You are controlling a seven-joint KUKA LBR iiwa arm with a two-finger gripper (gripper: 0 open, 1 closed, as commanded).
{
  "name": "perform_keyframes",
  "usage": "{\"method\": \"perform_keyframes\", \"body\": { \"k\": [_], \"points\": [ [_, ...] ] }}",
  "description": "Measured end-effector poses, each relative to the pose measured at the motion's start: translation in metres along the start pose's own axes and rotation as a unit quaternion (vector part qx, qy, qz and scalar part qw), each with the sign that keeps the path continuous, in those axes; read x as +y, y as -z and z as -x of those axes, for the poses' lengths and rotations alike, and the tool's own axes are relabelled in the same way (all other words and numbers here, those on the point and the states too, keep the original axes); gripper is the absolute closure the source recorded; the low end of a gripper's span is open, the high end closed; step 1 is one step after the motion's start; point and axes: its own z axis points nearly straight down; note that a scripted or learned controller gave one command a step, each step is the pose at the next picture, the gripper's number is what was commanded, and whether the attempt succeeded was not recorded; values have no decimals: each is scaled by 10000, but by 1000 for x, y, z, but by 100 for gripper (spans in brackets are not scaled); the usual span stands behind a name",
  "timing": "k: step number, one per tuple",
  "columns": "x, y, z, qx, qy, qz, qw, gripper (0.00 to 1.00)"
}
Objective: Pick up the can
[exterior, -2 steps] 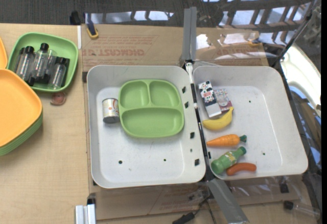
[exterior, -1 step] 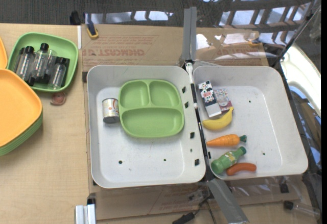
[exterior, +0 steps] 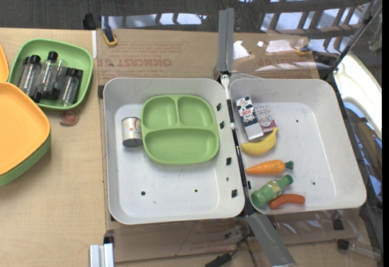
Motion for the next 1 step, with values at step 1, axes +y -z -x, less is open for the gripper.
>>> {"method": "perform_keyframes", "body": {
  "k": [1],
  "points": [
    [0,-1,0,-2,1373,-1,9905,100]
  ]
}}
